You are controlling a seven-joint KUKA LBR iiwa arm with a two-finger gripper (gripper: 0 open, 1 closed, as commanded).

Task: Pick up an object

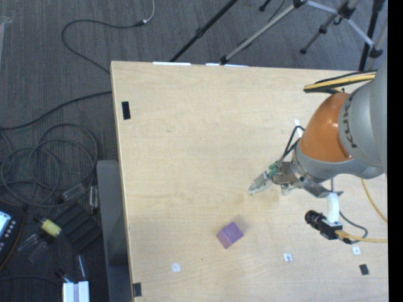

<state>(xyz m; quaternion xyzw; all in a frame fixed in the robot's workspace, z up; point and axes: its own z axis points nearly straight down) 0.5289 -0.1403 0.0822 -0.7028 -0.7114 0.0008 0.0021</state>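
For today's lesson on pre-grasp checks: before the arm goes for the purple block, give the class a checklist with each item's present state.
1. Purple block in plain sight on the wooden bench top: ok.
2. Nothing lying against the block: ok.
3. Gripper over the block: not ok, it sits up and to the right of it.
4. Nothing held between the fingers: ok.
5. Fingers open wide enough for the block: cannot tell.
6. Bare bench between gripper and block: ok.
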